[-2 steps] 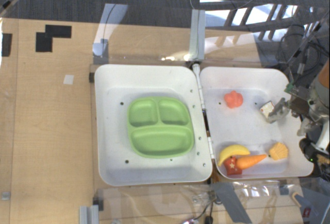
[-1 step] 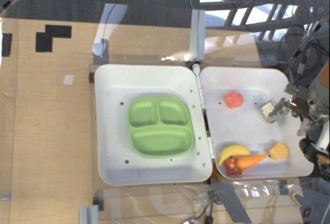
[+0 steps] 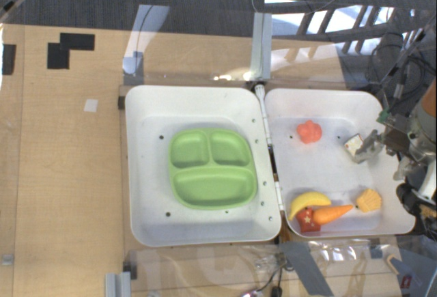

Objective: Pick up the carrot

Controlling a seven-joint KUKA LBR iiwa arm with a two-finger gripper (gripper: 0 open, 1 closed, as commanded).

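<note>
Two white bins side by side, centre of frame. Left bin [image 3: 147, 220] holds a green divided plate [image 3: 212, 168], three compartments, sitting approx. mid-bin.

Right bin [image 3: 328, 101] contents: carrot [image 3: 332, 214], orange, lying on its side at lower edge of bin, tip pointing right toward a yellow-orange chunk [image 3: 369, 201] just beside it. Carrot's thick end touches a red item [image 3: 308, 220] and sits under/against a banana [image 3: 308, 203] in bin's lower left corner. A pink-red lumpy item [image 3: 309, 132], poss. a strawberry, lies apart in upper-left part of bin.

Gripper [image 3: 360, 147] at right side of right bin, mid-height, arm entering from frame right. Fingers point left; a small white block-like piece at their tip. Whether jaws are released or clenched: cannot tell, detail too small. Gripper well apart from carrot, above and right of it in frame. Carrot not grasped; rests in bin.
</note>
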